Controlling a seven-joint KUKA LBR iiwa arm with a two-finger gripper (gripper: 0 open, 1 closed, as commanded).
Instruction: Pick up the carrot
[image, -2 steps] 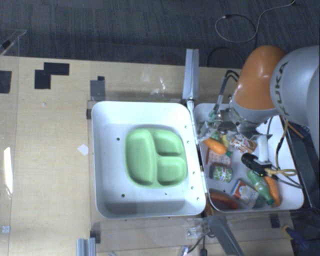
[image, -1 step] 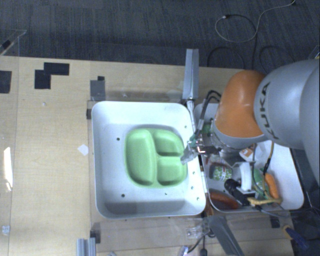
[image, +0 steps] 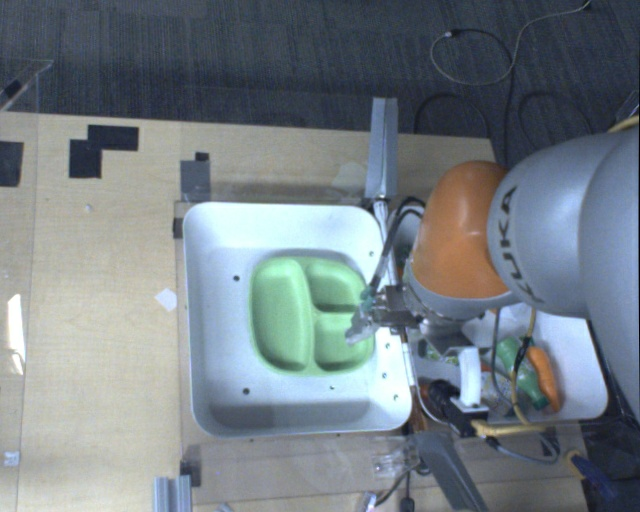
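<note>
Pale wood table (image: 100, 330) carries two shallow white bins side by side. Left bin (image: 215, 260) in full view; right bin (image: 585, 385) mostly hidden under arm. Black flat patches (image: 100, 148) on table's far left. Grey metal brackets (image: 196, 178) at bin corners.

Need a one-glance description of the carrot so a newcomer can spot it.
Start at the right-hand white bin, mostly hidden under the grey arm with its orange band. Look at the bin's uncovered strip by the arm's lower right edge. The carrot is the small orange piece there, lying against a green item and some cables.
</note>
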